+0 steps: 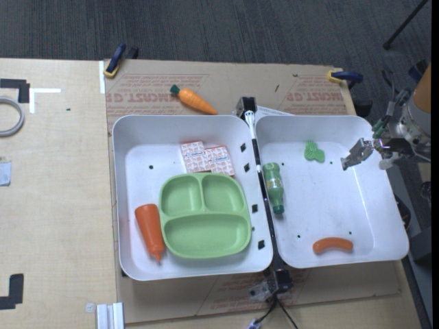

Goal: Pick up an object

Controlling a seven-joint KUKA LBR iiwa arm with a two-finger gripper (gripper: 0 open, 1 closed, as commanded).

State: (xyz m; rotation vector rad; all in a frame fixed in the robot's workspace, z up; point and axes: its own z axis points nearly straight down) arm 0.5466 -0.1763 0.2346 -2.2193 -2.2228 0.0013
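right bin (pixel 384 249): orange sausage (pixel 333 245) lying near front wall | green bottle (pixel 274 187) lying along left wall | green clump (pixel 314 152) sitting toward back | gripper (pixel 370 152) hovering over right rim, carrying nothing, finger spread: cannot tell | carrot (pixel 193 99) lying behind bins

A dark grey carpeted floor (pixel 226 16) runs across the twelve o'clock side. Below it lies a pale wooden bench top (pixel 55 204), with a brown cardboard sheet (pixel 226 88) clamped over it by blue clips at eleven o'clock (pixel 115 59) and one o'clock (pixel 345 77). Black tape marks (pixel 14 91) sit at nine o'clock.
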